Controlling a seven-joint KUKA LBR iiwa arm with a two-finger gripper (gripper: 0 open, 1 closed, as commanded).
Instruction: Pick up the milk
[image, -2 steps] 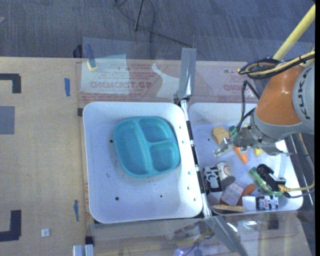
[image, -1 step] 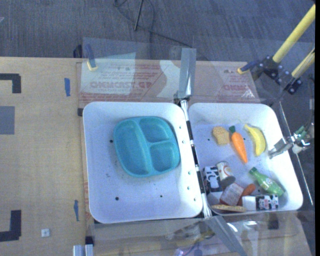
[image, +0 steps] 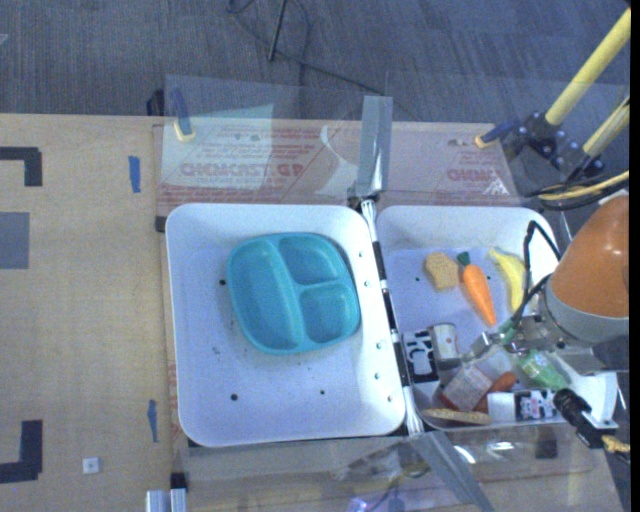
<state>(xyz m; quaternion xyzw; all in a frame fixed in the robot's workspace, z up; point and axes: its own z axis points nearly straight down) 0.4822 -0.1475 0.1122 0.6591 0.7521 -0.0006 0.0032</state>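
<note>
Low in the crowded right-hand shallow white bin (image: 405, 240) with grey end effector (image: 505, 340), open or closed impossible to tell, just right of black-and-white milk carton (image: 425, 352) near the left wall; risks catching the clear plastic packet (image: 468, 382) instead.

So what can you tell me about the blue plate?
The blue plate is turquoise and looks like smooth plastic. It has rounded corners and three sections: one long one and two smaller ones. It lies flat, turned a little askew, in the left bin, touching nothing but the bin's floor.
</note>
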